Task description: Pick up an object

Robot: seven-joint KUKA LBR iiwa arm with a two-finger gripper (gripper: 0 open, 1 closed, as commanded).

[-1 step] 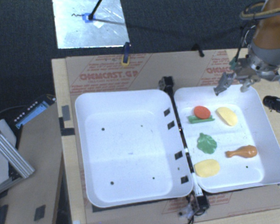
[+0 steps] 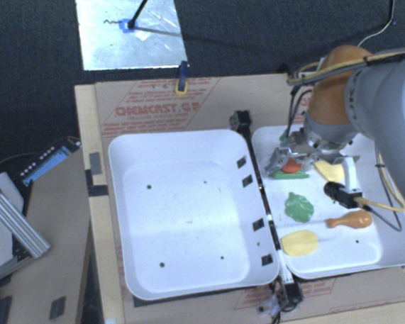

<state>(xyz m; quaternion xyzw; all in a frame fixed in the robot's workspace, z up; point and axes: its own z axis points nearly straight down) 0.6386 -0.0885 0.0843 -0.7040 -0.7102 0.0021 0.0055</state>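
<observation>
While the arm [image 2: 367, 99] reaches in, we see its gripper [image 2: 288, 158] low in the right bin [image 2: 399, 245], over a green and red toy [image 2: 291, 170]; whether it grips, we cannot tell. Nearby lie a green lump [image 2: 299, 207] and a yellow disc [image 2: 299, 242].

Grey arm [image 2: 389, 104] reaching in from the right, wrist bent down, gripper [image 2: 288, 158] seemingly low.

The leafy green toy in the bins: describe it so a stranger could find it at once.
Look in the right bin, the one the arm reaches into. Near its middle, just above the flat yellow oval by the divider, sits the leafy green toy. It is the one crinkled, bright green lump; the orange drumstick-shaped piece lies to its right.
</observation>
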